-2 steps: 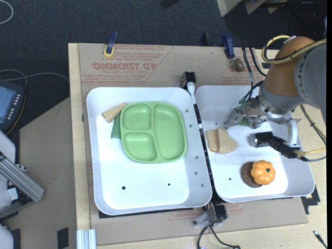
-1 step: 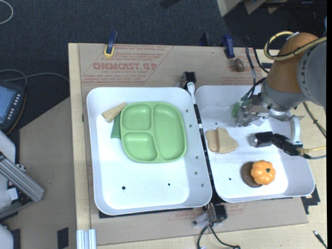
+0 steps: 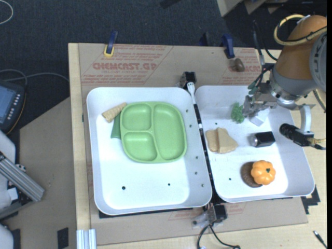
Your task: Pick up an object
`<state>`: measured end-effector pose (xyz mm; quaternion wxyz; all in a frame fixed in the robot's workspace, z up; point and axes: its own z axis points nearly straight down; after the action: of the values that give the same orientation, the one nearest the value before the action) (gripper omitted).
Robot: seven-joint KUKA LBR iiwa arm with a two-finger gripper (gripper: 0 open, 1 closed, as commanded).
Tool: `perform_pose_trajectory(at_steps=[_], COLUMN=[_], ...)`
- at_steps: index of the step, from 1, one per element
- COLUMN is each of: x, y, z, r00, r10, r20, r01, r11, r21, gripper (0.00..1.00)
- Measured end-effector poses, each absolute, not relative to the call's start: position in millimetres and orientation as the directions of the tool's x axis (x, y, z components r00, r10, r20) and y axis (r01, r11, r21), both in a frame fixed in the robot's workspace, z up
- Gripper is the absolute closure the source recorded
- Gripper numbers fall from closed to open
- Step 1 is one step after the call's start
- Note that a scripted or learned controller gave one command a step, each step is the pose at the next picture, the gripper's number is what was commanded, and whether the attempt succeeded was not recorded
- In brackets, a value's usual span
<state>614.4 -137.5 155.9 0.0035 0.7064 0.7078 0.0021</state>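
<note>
Hovering just beside the small green object (image 3: pixel 237 113), the gripper (image 3: pixel 252 108), its opening impossible to judge, looks mid-approach and must next close around it.

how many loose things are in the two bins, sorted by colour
Green: 2, divided plate, small leafy piece
Tan: 2, cone, bread wedge
Black: 1, block
Orange: 1, pumpkin
Brown: 1, disc
Total: 7

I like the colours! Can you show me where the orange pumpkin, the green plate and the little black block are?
orange pumpkin (image 3: pixel 263 172), camera view, middle of its top.
green plate (image 3: pixel 154 132), camera view, ridge between its compartments.
black block (image 3: pixel 263 139), camera view, middle of its upper face.
</note>
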Motion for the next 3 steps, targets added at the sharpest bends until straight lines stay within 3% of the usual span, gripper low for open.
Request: perform_pose_trajectory(at_steps=[1,2,3], x=[616.5,617.3,620.7], y=[-136.6,-136.5,-87.0], z=[221.2,225.5,228.2], r00=[-0.002,-0.002,-0.006], r10=[1.000,1.000,1.000], r20=[-0.002,-0.001,0.002], r01=[1.000,1.000,1.000], r11=[0.002,0.002,0.006], r21=[0.009,0.004,0.001], gripper=[1.00,1.00,1.00])
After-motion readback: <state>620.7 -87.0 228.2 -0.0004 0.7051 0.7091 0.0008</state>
